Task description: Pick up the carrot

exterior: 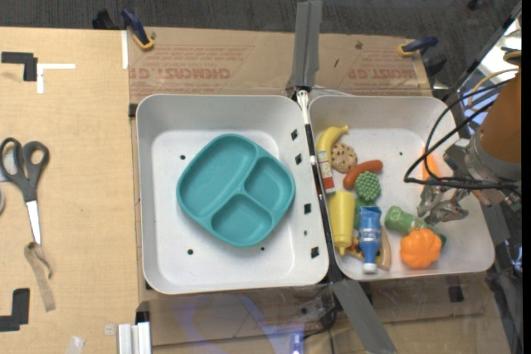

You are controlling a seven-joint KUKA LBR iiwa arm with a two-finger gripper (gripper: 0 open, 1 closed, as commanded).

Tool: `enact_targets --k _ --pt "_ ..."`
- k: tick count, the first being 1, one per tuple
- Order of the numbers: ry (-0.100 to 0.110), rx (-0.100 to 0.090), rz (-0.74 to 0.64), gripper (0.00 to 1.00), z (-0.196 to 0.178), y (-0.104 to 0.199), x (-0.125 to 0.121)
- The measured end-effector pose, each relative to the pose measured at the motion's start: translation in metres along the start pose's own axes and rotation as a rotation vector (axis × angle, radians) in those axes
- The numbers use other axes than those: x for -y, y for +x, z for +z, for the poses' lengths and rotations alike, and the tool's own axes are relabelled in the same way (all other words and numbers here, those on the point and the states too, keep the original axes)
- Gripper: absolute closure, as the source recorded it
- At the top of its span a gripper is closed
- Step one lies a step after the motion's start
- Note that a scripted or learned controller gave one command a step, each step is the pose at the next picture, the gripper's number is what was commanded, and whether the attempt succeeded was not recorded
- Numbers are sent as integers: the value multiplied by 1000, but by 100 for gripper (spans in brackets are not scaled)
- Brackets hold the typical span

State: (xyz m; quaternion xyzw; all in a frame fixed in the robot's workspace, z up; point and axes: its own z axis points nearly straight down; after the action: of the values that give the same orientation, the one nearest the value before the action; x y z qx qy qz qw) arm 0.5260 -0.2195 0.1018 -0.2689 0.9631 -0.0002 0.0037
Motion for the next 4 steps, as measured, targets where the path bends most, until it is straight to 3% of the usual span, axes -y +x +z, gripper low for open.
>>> enact_targets --k 1,2,3,4 --pt "0 0 0 0 0 0 0" --pt "12 9 38 0 5 15 -37" --pt "0 0 -455 0 9 -9 -72" --pt "-2 -2 -648 0 -19 37 -29"
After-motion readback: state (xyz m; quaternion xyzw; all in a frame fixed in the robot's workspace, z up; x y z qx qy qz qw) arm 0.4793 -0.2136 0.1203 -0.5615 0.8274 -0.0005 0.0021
